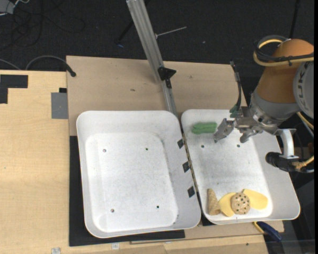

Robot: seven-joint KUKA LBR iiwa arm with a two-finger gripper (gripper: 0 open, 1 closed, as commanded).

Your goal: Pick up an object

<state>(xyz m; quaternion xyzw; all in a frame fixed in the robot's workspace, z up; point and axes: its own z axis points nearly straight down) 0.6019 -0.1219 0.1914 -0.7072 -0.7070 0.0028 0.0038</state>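
Two shallow white bins sit side by side on a wooden table (116, 83). Over the right bin (286, 208) hangs the end effector (233, 135), its two fingers spread apart and holding nothing, just right of a green object (204, 127) near the far edge. At the near edge (well apart from it) lie yellow pieces (254, 200), a cookie-like disc (240, 202) and a tan wedge (213, 201).

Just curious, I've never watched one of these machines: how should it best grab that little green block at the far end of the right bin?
Probably from straight above, closing across the narrow sides of the small green oblong block. It lies flat with its long side across the right white bin, near the far wall, so a sideways approach looks cramped. The pincer hangs just beside it, fingers spread.
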